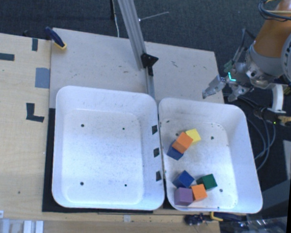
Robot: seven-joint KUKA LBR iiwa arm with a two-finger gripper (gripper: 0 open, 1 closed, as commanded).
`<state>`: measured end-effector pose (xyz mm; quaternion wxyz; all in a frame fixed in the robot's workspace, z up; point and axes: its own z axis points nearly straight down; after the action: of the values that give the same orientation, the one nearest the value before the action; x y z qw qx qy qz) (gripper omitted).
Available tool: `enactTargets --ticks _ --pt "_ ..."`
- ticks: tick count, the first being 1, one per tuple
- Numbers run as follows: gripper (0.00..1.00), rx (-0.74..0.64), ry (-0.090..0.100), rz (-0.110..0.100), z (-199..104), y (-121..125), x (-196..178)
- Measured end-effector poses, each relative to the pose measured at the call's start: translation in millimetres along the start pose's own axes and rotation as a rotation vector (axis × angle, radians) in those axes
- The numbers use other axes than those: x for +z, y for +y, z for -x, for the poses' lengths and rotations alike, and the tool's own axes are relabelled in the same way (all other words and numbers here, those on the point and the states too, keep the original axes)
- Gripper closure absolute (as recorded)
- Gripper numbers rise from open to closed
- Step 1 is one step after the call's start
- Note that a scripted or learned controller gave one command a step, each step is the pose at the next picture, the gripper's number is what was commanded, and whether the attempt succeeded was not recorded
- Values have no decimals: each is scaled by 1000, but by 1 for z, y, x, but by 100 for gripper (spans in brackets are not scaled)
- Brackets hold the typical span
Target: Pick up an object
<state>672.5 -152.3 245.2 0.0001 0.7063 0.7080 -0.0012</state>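
The right bin [237, 122] holds several small blocks. Near its middle an orange block [183, 141] leans on a yellow one [193, 135], with a dark blue block [175, 152] just below them. Toward the front lie a blue block [183, 178], a green block [209, 181], a smaller orange block [198, 192] and a purple block [183, 196]. My gripper [221, 88] hangs above the bench just beyond the right bin's far rim, well away from the blocks. Its grey fingers [213, 87] point down-left with nothing between them.
The left bin [65, 100] sits beside the right one. A slanted metal rail [131, 25] runs from the top down to the gap between the bins. A blue and yellow tool [56, 37] lies at the far left of the bench. Cables trail at the right.
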Motion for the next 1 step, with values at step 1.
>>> enactTargets --ticks 1 --pt "0 -1 2 -6 -6 -2 64"
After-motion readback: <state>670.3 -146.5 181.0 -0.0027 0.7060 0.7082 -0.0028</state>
